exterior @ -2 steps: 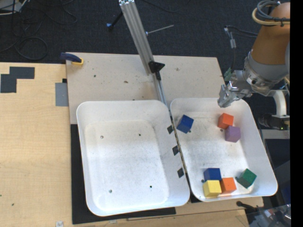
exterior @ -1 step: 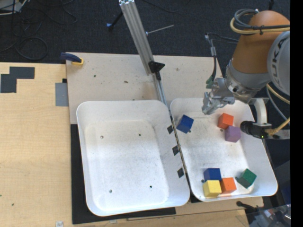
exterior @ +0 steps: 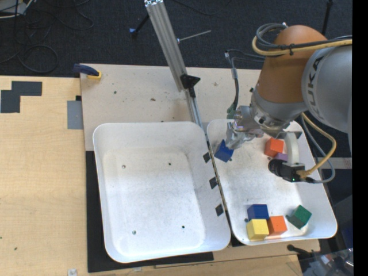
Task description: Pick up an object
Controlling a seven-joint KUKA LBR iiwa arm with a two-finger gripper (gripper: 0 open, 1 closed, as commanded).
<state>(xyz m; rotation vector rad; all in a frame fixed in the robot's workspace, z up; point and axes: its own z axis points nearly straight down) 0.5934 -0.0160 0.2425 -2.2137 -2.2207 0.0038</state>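
Near blocks: a yellow cube (exterior: 257,229), an orange cube (exterior: 278,225) and a dark blue cube (exterior: 258,212) sit bunched together, touching, at the near end of the right bin (exterior: 247,180); a green block (exterior: 299,216) lies just beside them, turned at an angle.
Left bin (exterior: 149,188): shallow white tray with rounded corners and a faintly speckled, matte floor.
Right bin: same white tray, its rim meeting the left bin's along a seam marked by small black clips.
Arm (exterior: 322,85): reaches in from the right, grey smooth casing, a glossy orange dome above the wrist, cables looping around it; the wrist tips down toward the far-left part of the right bin.
End effector (exterior: 229,147): pointed down, its metal fingers closed on the blue block (exterior: 223,152), which shows between them.
Blue block: small, matte, tilted on a corner, just beside the seam between the bins; whether it touches the floor I cannot tell.
Other block: an orange block (exterior: 275,147) under the arm, a sliver of purple beside it.
Counter (exterior: 138,96): pale, flecked board, bearing a slanted aluminium rail (exterior: 169,45).
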